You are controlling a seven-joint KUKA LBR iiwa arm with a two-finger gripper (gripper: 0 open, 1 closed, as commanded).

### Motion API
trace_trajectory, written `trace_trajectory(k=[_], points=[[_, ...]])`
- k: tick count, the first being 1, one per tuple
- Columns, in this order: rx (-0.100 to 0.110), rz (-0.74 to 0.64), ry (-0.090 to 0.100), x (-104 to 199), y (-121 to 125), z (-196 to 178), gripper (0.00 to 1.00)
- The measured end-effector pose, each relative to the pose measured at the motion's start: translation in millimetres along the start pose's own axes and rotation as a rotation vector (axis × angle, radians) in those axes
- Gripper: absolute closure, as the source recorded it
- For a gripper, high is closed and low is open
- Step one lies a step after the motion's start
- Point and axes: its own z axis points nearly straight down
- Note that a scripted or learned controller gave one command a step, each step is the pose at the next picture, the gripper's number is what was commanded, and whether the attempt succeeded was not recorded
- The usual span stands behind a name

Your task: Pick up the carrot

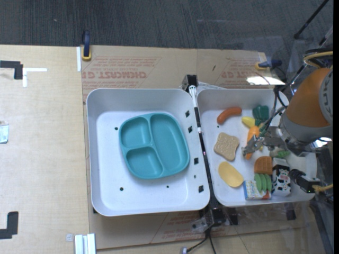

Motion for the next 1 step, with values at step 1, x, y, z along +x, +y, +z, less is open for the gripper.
trace_trajectory(k=[1], points=[[-0.001, 0.0, -0.001, -0.1, 0.9, -9.0, 1.0]])
